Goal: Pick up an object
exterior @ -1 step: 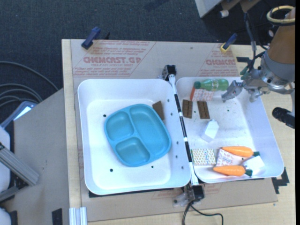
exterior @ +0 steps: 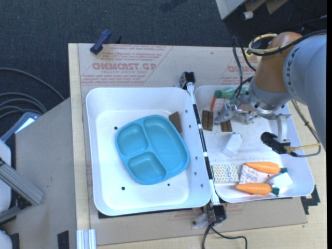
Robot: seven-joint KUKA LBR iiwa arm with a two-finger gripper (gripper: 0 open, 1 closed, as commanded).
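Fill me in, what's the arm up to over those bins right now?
The arm's gripper is down in the upper part of the right bin, close to some small brown blocks. Nothing visibly sits between its fingers. Two toy carrots lie nearer the front of that bin. The left bin holds a blue divided plate.
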